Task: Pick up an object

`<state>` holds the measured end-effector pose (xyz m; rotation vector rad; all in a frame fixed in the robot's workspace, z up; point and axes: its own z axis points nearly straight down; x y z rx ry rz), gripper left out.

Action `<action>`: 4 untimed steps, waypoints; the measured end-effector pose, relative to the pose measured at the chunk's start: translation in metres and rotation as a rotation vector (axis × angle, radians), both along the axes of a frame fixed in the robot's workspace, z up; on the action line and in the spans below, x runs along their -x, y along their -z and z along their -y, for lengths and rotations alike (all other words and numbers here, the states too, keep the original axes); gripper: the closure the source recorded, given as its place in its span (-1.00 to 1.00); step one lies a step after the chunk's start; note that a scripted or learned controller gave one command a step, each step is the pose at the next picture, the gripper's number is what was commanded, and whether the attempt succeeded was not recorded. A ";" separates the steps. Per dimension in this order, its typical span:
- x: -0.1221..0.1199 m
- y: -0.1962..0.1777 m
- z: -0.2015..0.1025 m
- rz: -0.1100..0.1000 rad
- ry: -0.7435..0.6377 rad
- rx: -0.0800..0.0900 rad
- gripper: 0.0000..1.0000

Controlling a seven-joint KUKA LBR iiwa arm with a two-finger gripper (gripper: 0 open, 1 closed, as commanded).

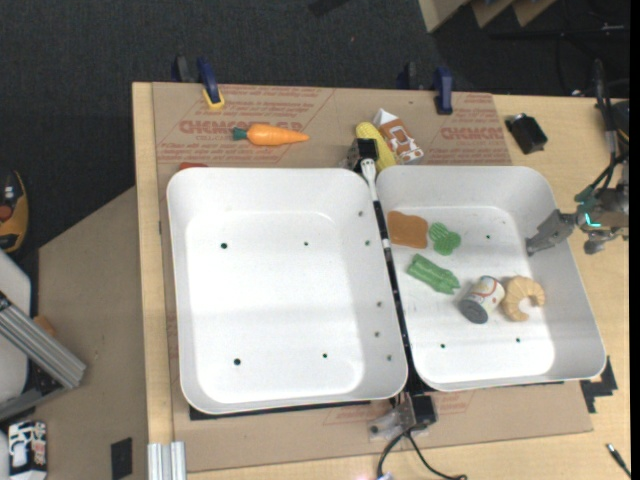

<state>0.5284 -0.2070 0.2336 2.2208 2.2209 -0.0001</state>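
Observation:
The right bin (pixel 470 363) holds an orange-brown slab (pixel 407 229), a small green piece (pixel 445 238), a longer green piece (pixel 432 273), a grey and white can-like object (pixel 480 299) and a tan pastry-shaped toy (pixel 522 298). My gripper (pixel 552 232) hangs over the right rim of that bin, reaching in from the right. It is to the right of and above all these objects and touches none of them. Nothing shows between its tips.
The left bin (pixel 200 268) lies beside the right one. On the cardboard behind the bins lie a toy carrot (pixel 272 135), a yellow banana (pixel 369 138) and a small carton (pixel 400 140). Blue clamps (pixel 210 83) hold the board's far edge.

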 end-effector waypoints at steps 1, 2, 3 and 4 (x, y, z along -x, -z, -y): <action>-0.022 0.157 -0.050 -0.006 -0.004 -0.005 -1.00; 0.036 0.149 -0.087 -0.007 0.000 -0.005 -1.00; 0.031 0.138 -0.085 0.004 0.001 0.000 1.00; -0.019 0.043 -0.170 0.012 -0.010 -0.001 1.00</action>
